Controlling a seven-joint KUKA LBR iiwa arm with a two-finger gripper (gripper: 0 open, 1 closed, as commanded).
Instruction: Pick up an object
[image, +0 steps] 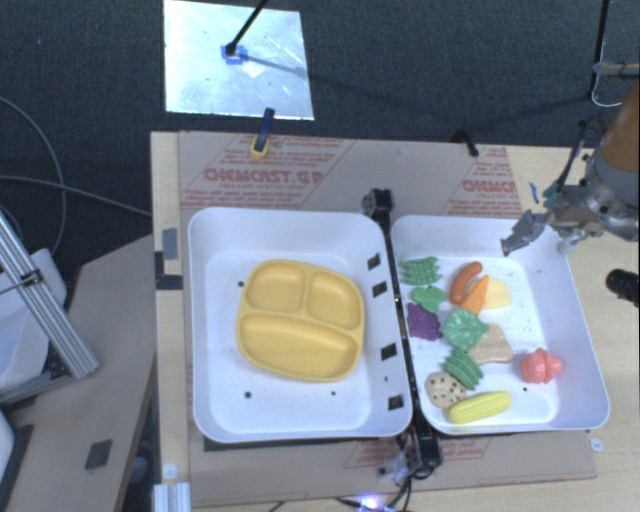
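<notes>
Partly cut off, pincer (545, 228) fingers unclear.

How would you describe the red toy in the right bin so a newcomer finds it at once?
Start at the right shallow white bin, which holds a cluster of toy food. Go to its right side, near the front wall: the red strawberry-like plastic toy lies there, apart from the cluster. It is the one red piece.

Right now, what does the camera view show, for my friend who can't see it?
A robot gripper hovers over the right bin, which holds toy food like corn and purple grapes. The left bin holds a yellow divided plate.
</notes>
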